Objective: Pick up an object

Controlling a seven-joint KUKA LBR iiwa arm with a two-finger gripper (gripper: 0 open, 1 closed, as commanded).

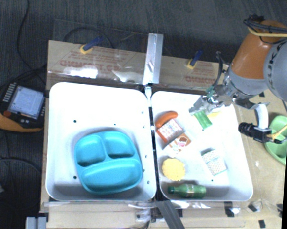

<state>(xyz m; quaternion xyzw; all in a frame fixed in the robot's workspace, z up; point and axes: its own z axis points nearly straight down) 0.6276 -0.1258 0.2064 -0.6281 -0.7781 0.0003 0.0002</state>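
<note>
The arm comes in from the three o'clock side, its orange band high at about one o'clock, and its gripper (207, 105) hangs over the far edge of the right bin (239, 158). A small green object (203, 119) sits right at the tips of the fingers, tilted, but whether it is pinched between them or just lying on the bin floor beneath I cannot tell, nor how wide they stand. Inside the same bin, toward nine o'clock from the gripper, lies an orange piece (165, 117) touching a red and white packet (171, 132). Nearer six o'clock are a yellow round thing (173, 168) and a green bottle (187, 190) on its side along the near wall; a small checked packet (214, 163) lies apart. The left bin (64, 110) holds a blue divided tray (109, 160).
</note>
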